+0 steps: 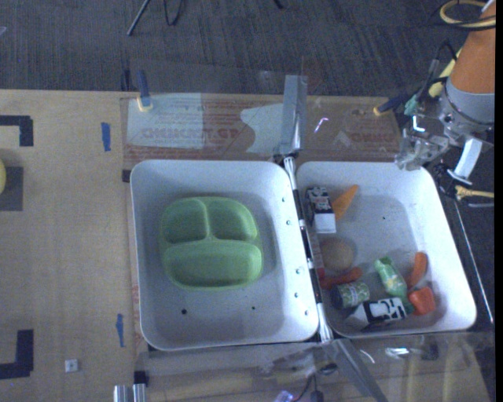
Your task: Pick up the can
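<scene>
Can (350, 294) lies on its side at the right bin's (453, 235) near edge, crowded by a red pepper (340, 276), bottle (387, 275) and box (384, 310). Gripper (414, 157) hovers over the far rim; jaw state cannot be told. Advise a vertical descent, closing across the can's width.

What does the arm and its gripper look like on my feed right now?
The arm shows an orange band above a grey wrist section. Below it, the gripper is a pale metallic assembly. Yellow and dark cables loop near the arm.
</scene>
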